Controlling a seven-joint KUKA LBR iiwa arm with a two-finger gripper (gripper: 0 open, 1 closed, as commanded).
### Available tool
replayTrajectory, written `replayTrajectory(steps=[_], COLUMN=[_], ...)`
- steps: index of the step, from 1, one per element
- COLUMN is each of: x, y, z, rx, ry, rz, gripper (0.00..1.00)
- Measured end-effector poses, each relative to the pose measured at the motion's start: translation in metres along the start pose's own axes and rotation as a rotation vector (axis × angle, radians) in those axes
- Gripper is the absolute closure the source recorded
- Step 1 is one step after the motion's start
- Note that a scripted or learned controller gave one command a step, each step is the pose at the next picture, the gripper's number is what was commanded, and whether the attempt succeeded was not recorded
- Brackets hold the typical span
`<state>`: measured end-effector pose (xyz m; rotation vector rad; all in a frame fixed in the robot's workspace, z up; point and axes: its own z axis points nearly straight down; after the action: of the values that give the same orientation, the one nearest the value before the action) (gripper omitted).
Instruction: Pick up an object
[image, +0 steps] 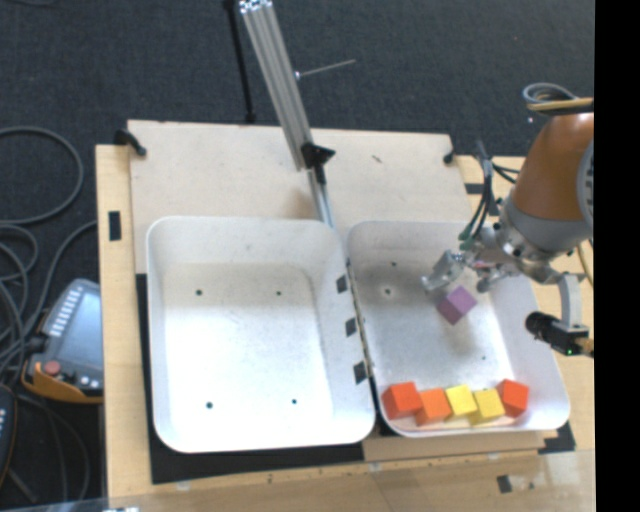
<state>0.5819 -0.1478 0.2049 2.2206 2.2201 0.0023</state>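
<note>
In the right bin, a purple cube sits tilted just below the gripper; whether the jaws pinch it cannot be told. Orange, yellow and red blocks line the near wall.

We note matt, speckled white plastic bins; a pale, rough, wood-like tabletop; a ribbed metal post; and a smooth, matt purple cube.
</note>
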Motion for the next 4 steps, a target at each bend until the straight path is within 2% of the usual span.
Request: replayTrajectory(steps=[1,2,3,4], x=[0.031,-0.019,-0.04,-0.041], y=[-0.02,-0.053,-0.007,-0.006], z=[-0.126,-0.026,0.109,0.096], rx=[-0.009,0.009,-0.003,-0.005], ry=[-0.002,-0.001,-0.004,-0.003], rz=[-0.005,0.005,0.0,0.004], gripper=[0.0,0.0,0.0,1.0])
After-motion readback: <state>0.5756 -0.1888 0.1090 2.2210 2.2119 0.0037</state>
